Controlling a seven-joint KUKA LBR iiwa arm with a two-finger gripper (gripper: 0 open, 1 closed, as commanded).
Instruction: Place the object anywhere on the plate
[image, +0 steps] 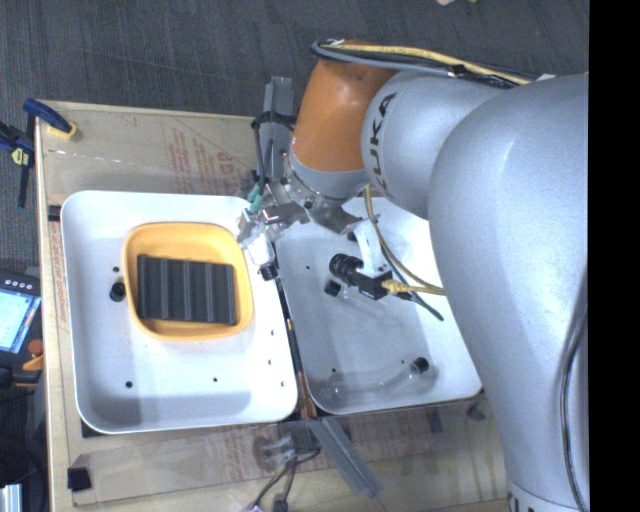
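A yellow plate (188, 240) with a dark ribbed insert (187, 290) lies in the left white bin (150, 400), left of centre. The pincer (258, 222) hangs at the plate's upper right edge; its state cannot be told. The grey arm (480, 150) covers the right bin (370, 380) on the worktop (150, 140).
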